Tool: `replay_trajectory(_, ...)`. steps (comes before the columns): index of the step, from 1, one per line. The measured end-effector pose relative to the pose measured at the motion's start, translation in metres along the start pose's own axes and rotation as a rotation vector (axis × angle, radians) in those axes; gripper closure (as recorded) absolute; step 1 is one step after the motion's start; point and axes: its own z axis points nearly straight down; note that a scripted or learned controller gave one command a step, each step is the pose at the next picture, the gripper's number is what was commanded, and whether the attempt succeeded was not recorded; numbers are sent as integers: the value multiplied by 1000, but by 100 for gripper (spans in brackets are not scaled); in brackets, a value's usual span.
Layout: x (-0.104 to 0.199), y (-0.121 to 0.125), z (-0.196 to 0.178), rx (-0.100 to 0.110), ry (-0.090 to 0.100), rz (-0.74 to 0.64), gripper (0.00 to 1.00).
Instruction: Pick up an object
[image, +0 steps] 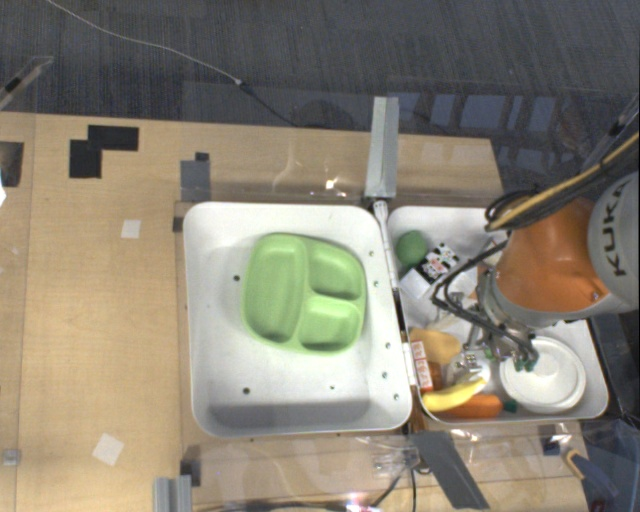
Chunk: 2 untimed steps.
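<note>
The counter (90, 330) is lying under two white bins that are sitting side by side. The left bin (215, 400) is holding a green tray (300, 290) with three parts, lying near its middle. The right bin (596, 390) is holding many small things. The arm (555, 260) is reaching in from the right and hanging over the right bin, with its orange band facing up. The gripper (487, 352) is pointing down among the things, and I cannot tell how far open it is or if it is holding anything. A white bowl (545, 375) is sitting just right of the gripper. A banana (452, 397) is lying at the near edge, touching an orange carrot (482, 406). A green ball (410, 246) is resting at the far left corner of the right bin
</note>
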Motion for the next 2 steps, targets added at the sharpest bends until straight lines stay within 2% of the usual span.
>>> replay_trajectory(1,-54,-13,-41,-4,16,-183,0)
replay_trajectory(2,-24,-24,-3,-4,15,-167,0)
